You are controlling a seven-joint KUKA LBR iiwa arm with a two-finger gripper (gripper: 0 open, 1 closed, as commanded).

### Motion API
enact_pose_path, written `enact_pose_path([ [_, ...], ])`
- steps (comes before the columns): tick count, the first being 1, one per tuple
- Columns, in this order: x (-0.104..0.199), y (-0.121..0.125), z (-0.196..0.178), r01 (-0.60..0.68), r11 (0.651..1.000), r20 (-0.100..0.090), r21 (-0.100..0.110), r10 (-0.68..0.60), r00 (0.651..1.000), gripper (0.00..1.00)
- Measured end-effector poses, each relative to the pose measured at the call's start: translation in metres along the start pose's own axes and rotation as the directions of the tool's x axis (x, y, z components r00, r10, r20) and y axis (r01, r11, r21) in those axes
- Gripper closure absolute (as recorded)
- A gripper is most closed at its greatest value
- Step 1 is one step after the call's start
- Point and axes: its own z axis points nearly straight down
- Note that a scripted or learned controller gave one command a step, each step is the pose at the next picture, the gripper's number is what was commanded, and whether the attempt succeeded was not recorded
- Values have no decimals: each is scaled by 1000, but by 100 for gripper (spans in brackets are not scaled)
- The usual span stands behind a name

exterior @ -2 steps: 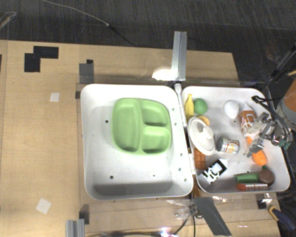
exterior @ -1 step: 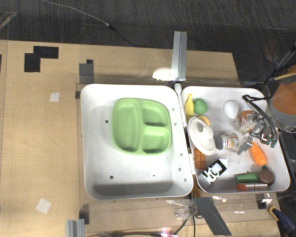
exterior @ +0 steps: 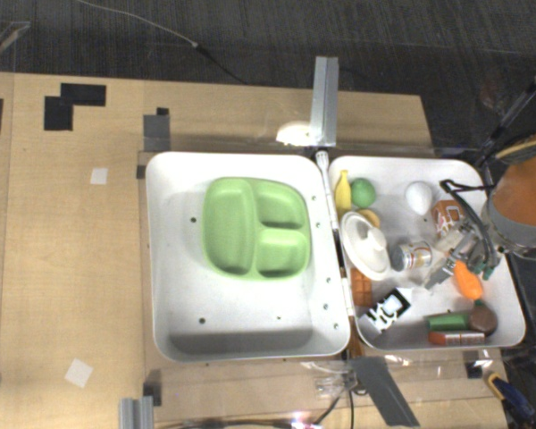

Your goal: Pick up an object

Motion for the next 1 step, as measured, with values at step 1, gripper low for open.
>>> enact_pose_path([
  [1, 39, -25, -2, -95, 996, 2, 1, 95, 996, 0],
])
